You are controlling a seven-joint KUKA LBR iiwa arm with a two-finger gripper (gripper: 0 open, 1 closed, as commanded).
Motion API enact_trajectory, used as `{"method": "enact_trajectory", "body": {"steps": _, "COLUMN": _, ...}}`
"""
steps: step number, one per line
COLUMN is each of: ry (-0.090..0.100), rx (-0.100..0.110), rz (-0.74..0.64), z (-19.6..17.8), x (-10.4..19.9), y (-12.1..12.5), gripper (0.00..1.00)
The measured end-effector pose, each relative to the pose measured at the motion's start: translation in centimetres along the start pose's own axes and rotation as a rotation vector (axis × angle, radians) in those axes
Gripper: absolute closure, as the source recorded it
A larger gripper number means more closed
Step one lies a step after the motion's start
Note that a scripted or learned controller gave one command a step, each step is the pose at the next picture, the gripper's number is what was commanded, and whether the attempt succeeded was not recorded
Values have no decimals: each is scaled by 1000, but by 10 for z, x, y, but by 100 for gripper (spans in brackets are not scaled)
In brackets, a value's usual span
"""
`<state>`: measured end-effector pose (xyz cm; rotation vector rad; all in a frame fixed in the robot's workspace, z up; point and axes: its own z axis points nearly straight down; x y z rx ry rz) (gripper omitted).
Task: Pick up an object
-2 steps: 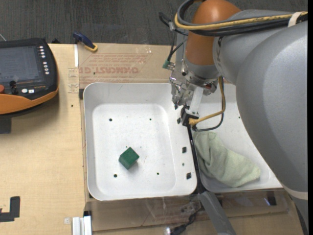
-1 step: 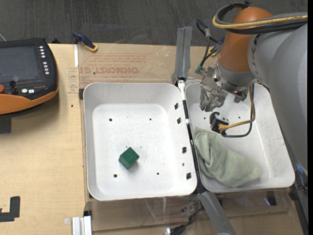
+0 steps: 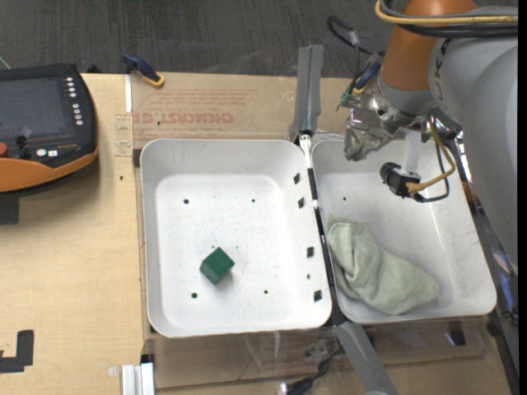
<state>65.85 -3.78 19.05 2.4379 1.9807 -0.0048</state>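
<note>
A small green block (image 3: 217, 266) lies in the left bin (image 3: 165, 171), toward its front middle. A pale green crumpled cloth (image 3: 375, 268) lies in the right bin (image 3: 461, 245), at its front left. My gripper (image 3: 360, 144) hangs above the back left corner of the right bin, well behind the cloth and far right of the block. I see nothing held in it.
An orange and black teach pendant (image 3: 41, 130) rests on the bench at far left. A grey divider post (image 3: 308, 89) stands behind the two bins. Cables (image 3: 416, 183) dangle from the wrist over the right bin. The arm's bulk fills the upper right.
</note>
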Motion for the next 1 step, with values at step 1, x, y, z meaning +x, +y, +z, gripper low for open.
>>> {"method": "enact_trajectory", "body": {"steps": 1, "ry": 0, "rx": -5, "rz": -510, "z": -52, "x": 4, "y": 0, "gripper": 100}}
